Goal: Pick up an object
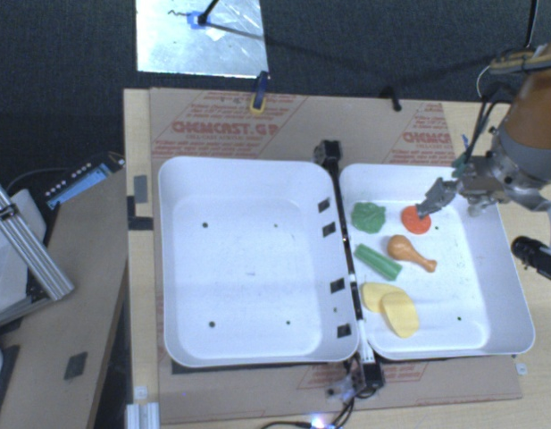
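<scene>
Dark carpet surrounds a desk [141, 266] topped with printed cardboard, two shallow white bins side by side on it. Nearest in the right bin [498, 329]: a yellow piece [400, 314] over a paler yellow one [375, 295], then a green stick [377, 261] and an orange drumstick toy [411, 252]. Farther back, a green leafy toy [369, 217] and a red-orange round object [417, 221]. The gripper [426, 209] sits right at that round object's upper edge, looks touching; whether the tips are spread or closed, cannot tell, too small. Nothing visibly lifted, every toy lies on the bin floor. Left bin [248, 266] holds nothing visible. Judgement: approach roughly done, grasp and lift still left. A foil sheet [201, 25] lies at the far edge.
</scene>
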